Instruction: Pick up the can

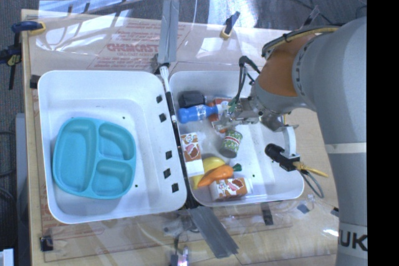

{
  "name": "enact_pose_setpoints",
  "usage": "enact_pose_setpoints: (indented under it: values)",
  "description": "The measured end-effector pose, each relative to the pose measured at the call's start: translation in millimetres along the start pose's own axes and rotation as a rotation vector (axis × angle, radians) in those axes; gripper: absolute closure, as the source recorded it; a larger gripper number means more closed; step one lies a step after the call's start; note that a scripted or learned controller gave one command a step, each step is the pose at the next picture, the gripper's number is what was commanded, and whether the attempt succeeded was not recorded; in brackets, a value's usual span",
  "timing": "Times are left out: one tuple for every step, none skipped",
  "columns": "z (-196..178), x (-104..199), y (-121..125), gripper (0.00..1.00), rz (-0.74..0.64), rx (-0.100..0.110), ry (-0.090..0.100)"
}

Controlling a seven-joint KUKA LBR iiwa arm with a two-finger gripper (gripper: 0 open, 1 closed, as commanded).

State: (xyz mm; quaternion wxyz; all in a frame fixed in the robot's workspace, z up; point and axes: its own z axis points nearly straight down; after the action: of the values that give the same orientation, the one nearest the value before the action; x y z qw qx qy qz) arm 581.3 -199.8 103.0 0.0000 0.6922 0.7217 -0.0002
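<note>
The small green-labelled metal can (230,142) is seen just below the claw (229,122), whose opening cannot be told.

The gripper (232,118) was low inside the right bin (283,187), near its middle. The can (229,142) stood just in front of the gripper, close below its tip. Left of the gripper lay a bottle (198,113) on its side, and a dark object (191,98) lay behind that bottle, near the far wall. Further in front of the can lay a carrot (215,175), with a small printed packet (232,187) before it. A flat carton (191,148) lay along the left wall of this bin. Well to the left of the gripper, in the left bin (100,87), a divided tray (93,157) lay flat on the floor.
</note>
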Motion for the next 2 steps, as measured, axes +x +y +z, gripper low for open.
enact_pose_setpoints:
  values:
    - [-9.6, 0.5, 0.2, 1.00, -0.003, 0.001, 0.001]
    - [-9.6, 0.5, 0.2, 0.00, -0.003, 0.001, 0.001]
